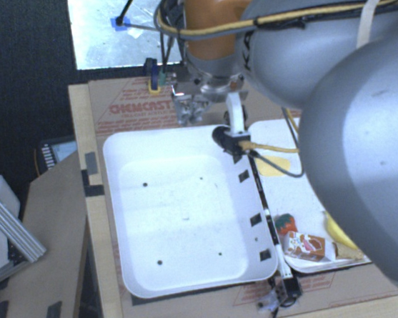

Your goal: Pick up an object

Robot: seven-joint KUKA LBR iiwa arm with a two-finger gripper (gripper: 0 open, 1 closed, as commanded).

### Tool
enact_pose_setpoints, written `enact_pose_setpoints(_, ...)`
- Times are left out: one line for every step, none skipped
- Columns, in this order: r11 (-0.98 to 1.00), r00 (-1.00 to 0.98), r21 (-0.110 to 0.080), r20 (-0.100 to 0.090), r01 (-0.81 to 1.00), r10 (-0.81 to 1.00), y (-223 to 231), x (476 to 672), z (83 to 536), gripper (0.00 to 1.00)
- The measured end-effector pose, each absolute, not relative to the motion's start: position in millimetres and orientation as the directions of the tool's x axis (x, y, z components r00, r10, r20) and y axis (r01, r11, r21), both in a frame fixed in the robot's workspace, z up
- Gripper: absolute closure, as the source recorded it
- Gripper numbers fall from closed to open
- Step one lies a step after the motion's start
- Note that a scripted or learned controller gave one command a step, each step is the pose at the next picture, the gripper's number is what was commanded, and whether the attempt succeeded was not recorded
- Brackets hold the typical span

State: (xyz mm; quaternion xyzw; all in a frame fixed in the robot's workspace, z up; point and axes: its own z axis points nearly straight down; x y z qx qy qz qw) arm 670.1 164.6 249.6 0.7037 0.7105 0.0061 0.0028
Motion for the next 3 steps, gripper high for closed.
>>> enact_pose_setpoints(0.011,-0.011,0.017,0.008,1.000,1.000,225,669.0,371,1.00)
enact_pose_setpoints(0.007,-0.007,0.001,0.001,1.000,1.000,235,668.5,348,1.00)
enact_pose_setpoints(-0.001,0.001,-0.010,-0.004,1.000,1.000,222,666.6,224,1.00)
